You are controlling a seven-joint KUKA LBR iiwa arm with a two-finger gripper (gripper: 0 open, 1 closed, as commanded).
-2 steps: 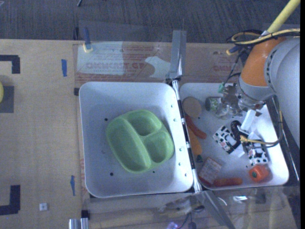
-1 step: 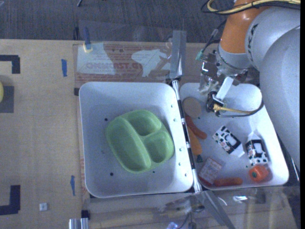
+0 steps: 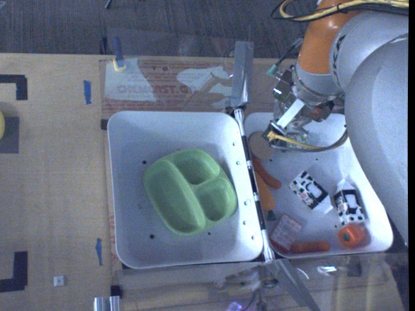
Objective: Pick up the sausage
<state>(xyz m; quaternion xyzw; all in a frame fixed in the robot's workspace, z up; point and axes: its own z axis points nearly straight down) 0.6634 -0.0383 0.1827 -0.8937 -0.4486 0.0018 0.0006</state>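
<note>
The sausage (image 3: 310, 246) lies against the right bin's (image 3: 379, 229) near wall, untouched. The gripper (image 3: 285, 137) hovers over the far corner, perhaps lining up; I cannot tell its state.

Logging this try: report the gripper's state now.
Gripper: over the right bin's upper left corner; whether open or shut cannot be told.

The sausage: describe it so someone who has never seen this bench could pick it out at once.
Look in the right-hand bin, then along its near wall at the bottom of the camera view. The sausage lies flat there, between a small pinkish packet and a round orange-red item. It is a slim reddish-brown rod, lying level, unlike the slanted orange stick higher up beside the divider.
</note>
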